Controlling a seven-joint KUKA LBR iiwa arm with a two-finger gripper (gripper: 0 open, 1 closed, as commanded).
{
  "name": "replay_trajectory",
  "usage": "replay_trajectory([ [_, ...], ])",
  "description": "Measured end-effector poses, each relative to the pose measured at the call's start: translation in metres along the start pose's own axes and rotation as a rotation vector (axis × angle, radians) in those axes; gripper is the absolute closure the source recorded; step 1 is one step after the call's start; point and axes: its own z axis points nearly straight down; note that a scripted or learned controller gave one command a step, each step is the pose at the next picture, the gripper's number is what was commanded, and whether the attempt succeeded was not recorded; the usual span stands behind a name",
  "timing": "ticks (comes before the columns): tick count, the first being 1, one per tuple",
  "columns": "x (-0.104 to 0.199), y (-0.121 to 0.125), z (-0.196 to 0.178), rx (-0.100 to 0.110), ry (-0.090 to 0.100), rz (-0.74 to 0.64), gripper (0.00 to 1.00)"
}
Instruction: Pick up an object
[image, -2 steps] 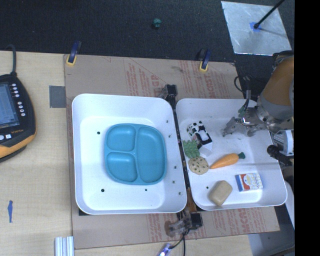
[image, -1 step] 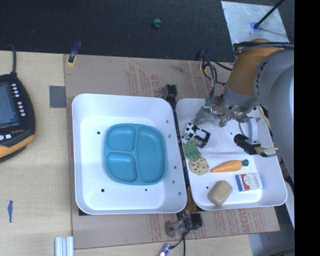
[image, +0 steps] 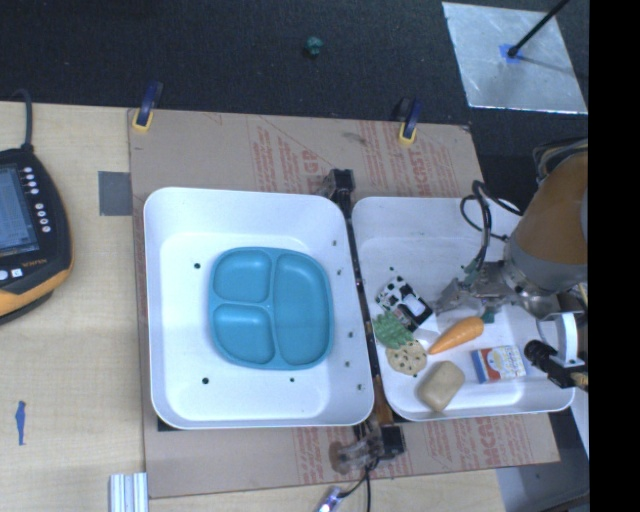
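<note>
While the arm (image: 545, 225) is reaching into the right bin (image: 420, 215) from the right side, you are seeing its gripper (image: 470, 293) hanging low over the bin floor, just above the carrot (image: 456, 334). You cannot tell from this angle how the gripper is set, and nothing is showing in its grasp. The candidate objects are all lying crowded in the lower part of that bin: the carrot is lying tilted in the middle, a black-and-white toy (image: 400, 297) is sitting to its left, a green leafy piece (image: 389, 329) is lying below that toy, a speckled cookie (image: 407, 357) is touching the leafy piece, a tan block (image: 441, 386) is resting near the front wall, and a small card (image: 498, 363) is lying beside the block. Because these items are sitting so close together, you are risking a descent that lands on two of them at once or nudges one aside. The carrot is looking smooth and tapered, so it is likely to roll or slip out under a pinch. The flat card is offering little height to grip. A loose cable (image: 478, 215) is looping beside the wrist and may be snagging on the bin wall. The left bin (image: 175, 215), which is holding a blue divided plate (image: 270, 307), is lying well apart from this work.
</note>
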Motion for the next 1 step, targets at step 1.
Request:
replay_trajectory([
  [1, -0.0354, 0.0696, -0.0487, -0.004, 0.000, -0.001, 0.00],
])
